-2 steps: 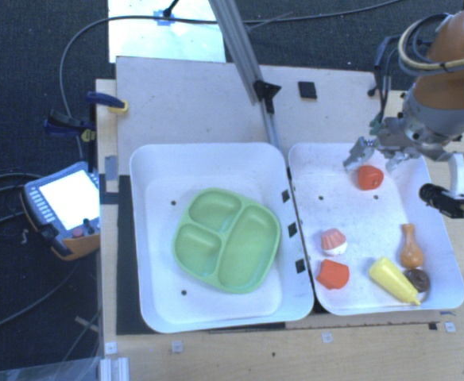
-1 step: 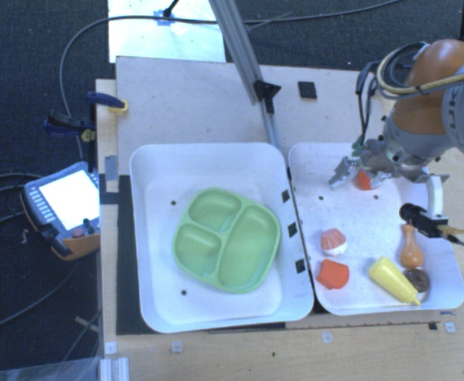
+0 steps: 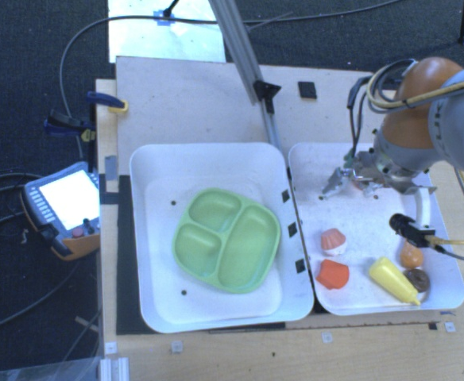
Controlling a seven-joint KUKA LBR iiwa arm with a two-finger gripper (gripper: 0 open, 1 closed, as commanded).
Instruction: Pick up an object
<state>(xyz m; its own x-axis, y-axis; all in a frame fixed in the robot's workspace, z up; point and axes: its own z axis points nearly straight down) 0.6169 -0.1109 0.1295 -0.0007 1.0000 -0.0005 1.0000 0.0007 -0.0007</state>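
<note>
Objects in the right bin are counted as five, all near its front edge: one yellow piece, one small brown piece touching it, one orange ball just behind these, one orange-red block to the left, and one pink and white piece just behind that block. Beside the right bin, on its left, one more white bin is seen, and in it one green divided plate with three compartments is laid. Both bins are borne by a pale bench, around which dark carpet with cables is seen. Above the far part of the right bin the gripper is held; nothing is seen between its fingers, and they are too small for the opening to be judged. The arm is cut off at the right edge.
</note>
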